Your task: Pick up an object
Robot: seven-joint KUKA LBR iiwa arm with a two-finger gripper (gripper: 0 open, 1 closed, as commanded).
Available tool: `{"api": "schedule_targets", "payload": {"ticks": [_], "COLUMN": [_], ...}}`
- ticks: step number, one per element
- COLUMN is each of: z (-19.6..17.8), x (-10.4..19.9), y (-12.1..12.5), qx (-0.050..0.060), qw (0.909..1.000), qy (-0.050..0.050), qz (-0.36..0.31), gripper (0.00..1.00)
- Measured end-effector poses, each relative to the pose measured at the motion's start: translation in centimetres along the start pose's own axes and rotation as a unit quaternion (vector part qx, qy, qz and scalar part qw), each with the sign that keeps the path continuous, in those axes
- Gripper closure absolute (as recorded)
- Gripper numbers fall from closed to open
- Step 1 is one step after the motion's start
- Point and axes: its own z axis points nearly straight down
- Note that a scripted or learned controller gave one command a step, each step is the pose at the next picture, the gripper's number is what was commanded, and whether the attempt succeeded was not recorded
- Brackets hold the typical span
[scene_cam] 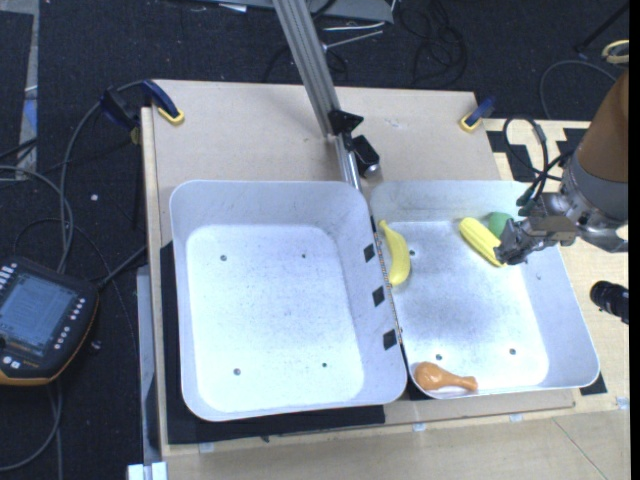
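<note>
In the right bin [560, 358], a yellow corn-shaped toy [479, 239] lies near the far wall, with a green object [498, 223] just behind it. My gripper [512, 251] sits at the right end of the corn toy, touching or nearly touching it. A yellow banana [397, 255] rests against the divider on the bin's left side. An orange drumstick-shaped toy [444, 377] lies at the near edge of the same bin.
The left bin [270, 298] sits beside the right one. A slanted metal pole [313, 63] with a black clamp [358, 150] rises behind the bins. Cables and a handheld pendant [35, 313] lie on the floor to the left.
</note>
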Motion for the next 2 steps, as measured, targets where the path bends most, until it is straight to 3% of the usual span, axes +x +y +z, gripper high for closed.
{"api": "schedule_targets", "payload": {"ticks": [2], "z": [0.8], "x": [10.2], "y": [2.2], "qx": [0.000], "qw": [1.0000], "qy": [0.000], "qz": [0.000], "gripper": [1.00]}}
